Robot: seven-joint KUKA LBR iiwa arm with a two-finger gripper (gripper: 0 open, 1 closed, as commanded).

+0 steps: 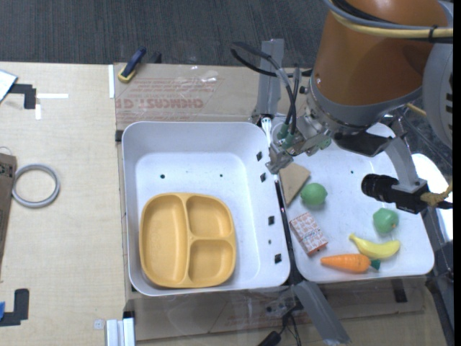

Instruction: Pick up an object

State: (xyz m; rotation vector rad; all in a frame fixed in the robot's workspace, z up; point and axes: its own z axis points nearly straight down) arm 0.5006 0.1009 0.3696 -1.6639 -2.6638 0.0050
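arm: grey KUKA arm with the broad orange band (374,34) comes in from the upper right, wrist over the top-left part of the right bin
gripper: two-finger gripper (282,157) hangs at the divide between the bins, just above the brown wedge
jaws: cannot tell, the tips are small and cluttered by cables
left bin: shallow white bin (144,157) carries a yellow three-compartment plastic plate (189,239) in its lower half, lying flat
right bin: shallow white bin (346,175) carries the loose items
brown wedge: flat tan triangular piece (294,182) near the bin's left wall, right under the gripper; contact with the gripper is not clear
green ball: small round green fruit (314,194) just right of the wedge, touching or nearly so
snack box: small red-and-white patterned box (307,233) below the ball, tilted
carrot: orange toy carrot (347,263) with green end, lying along the front wall
banana: yellow toy banana (375,247) just above the carrot's right end
green apple: second green round fruit (385,220) just above the banana
bench: pale wooden surface (65,265) on the left has a grey tape roll (33,185) well apart from the bins
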